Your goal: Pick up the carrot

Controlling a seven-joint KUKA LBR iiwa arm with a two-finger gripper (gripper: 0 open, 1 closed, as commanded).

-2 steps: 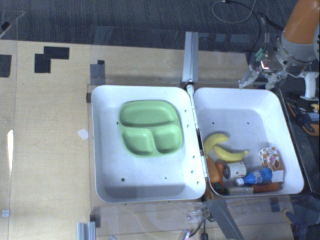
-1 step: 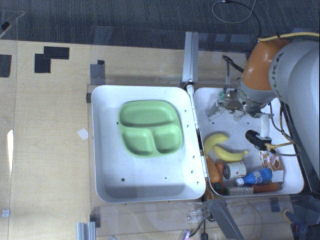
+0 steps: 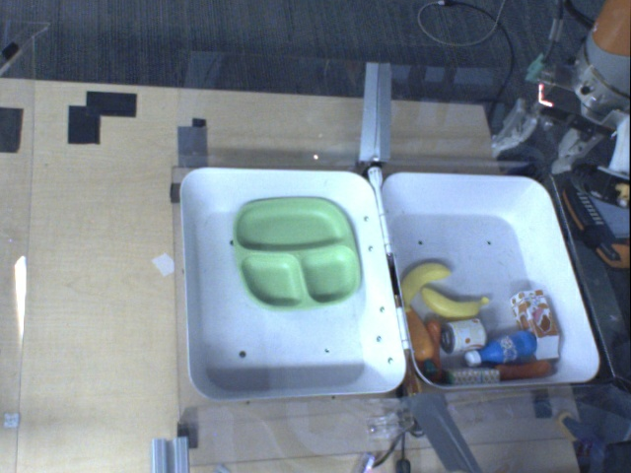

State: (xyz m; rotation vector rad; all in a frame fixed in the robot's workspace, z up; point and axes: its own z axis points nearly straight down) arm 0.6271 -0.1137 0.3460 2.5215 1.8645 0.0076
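Note:
The carrot (image 3: 521, 371) looks like the long thin red-orange piece lying along the front wall of the right bin (image 3: 463, 200), under a blue bottle (image 3: 505, 350). My gripper (image 3: 554, 131) hangs at the upper right, above and beyond the right bin's far right corner, well away from the carrot. The arm's orange band (image 3: 615, 8) shows at the top right edge.
A yellow banana (image 3: 439, 292), a small can (image 3: 461, 337), a rounded orange item (image 3: 423, 340) and a brown-and-white carton (image 3: 535, 314) crowd the right bin's front part. The left bin (image 3: 212, 348) holds a green divided plate (image 3: 296, 251). Cables lie behind the bins.

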